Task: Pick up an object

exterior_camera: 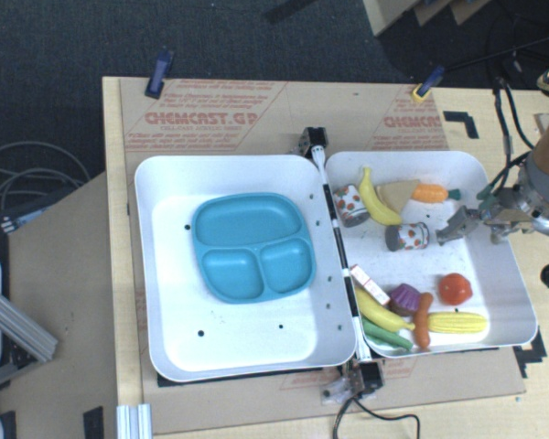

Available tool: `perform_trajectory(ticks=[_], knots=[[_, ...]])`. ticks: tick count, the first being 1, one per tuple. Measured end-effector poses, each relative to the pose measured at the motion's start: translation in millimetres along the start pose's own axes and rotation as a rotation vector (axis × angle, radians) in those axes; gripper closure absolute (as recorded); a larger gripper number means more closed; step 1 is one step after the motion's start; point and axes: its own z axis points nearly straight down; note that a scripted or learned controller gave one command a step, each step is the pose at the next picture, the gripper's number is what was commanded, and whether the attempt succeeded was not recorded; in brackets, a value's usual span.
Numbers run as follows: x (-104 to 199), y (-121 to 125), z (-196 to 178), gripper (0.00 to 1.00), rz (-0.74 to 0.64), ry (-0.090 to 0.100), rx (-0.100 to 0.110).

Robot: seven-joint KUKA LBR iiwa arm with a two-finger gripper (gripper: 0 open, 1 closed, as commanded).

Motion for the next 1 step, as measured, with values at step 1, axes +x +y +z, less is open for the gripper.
perform_trajectory(ticks=[1], knots=[[-14.5,-35.3,90.7,0.0,0.001,0.001,0.002]])
